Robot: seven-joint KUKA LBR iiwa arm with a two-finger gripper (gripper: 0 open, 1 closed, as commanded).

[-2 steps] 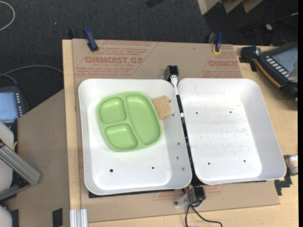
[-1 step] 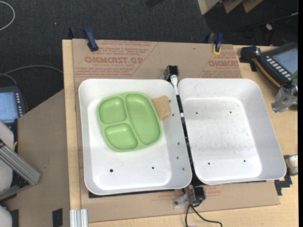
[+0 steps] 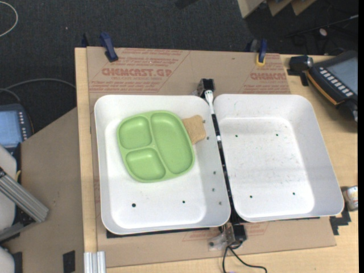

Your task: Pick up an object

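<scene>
End effector's bench point(image 3: 170, 67): green plate point(image 3: 156, 147) touches tan sponge point(image 3: 195, 129) in left bin point(image 3: 159, 209).

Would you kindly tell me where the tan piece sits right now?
The tan piece lies in the left bin, tucked against the green divided plate on its upper right edge.

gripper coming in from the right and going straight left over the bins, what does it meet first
If it travels low, probably the right bin at its outer wall. Higher up, the first object is the tan piece against the green divided plate in the left bin; depth is unclear.
</scene>
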